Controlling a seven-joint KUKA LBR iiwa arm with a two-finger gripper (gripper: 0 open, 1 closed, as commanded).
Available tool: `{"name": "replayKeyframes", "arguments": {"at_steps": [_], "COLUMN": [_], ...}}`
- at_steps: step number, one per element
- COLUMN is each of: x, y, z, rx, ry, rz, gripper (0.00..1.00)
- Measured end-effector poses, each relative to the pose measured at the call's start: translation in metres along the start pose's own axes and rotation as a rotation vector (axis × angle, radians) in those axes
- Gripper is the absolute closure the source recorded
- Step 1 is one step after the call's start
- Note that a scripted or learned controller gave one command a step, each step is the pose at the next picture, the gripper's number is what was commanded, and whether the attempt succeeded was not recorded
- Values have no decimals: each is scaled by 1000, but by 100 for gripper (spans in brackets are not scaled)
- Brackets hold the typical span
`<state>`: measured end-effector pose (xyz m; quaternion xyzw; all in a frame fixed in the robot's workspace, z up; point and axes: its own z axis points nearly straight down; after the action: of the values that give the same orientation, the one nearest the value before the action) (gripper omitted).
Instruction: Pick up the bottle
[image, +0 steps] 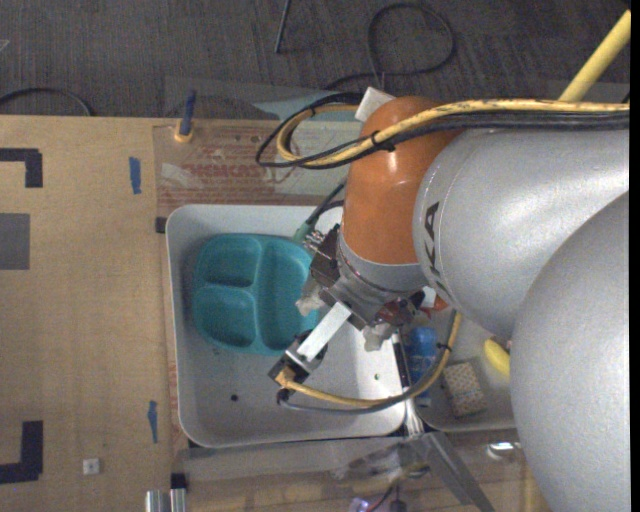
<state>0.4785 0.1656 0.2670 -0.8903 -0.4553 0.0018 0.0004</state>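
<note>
Two bins: white, shallow, side by side. The left bin (250, 405) is in plain sight; the right bin (452, 418) is mostly under the arm.
Bench top: tan board (80, 300) with black corner marks at its left edge, a grey square patch and short strips of blue tape (135, 175).
Under the bins: a browner panel (230, 170) with faded red lettering at the far side.
Room: dark grey carpet (150, 50) beyond the bench, with loose black cables (410, 40) lying on it.
Arm: the grey body (540, 230) and orange band (385, 190) cover the right side of the view, with yellow and black cables looped round the wrist.
Gripper (385, 318): low over the wall between the bins, hidden beneath the wrist; cannot tell whether it is wide, narrow or holding anything.
Tray (240, 290): teal, divided into compartments, lying in the left bin's far-left part, its right edge under the wrist.
Bottle (422, 350): looks to be the blue item in the right bin, just beside the dividing wall and partly hidden.
Also in right bin: a tan speckled block (463, 388) and a yellow item (496, 356), near each other.
</note>
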Motion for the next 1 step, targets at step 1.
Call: {"name": "replayKeyframes", "arguments": {"at_steps": [1], "x": [-60], "y": [44], "z": [72], "rx": [2], "ry": [0], "rz": [29], "gripper": [0]}}
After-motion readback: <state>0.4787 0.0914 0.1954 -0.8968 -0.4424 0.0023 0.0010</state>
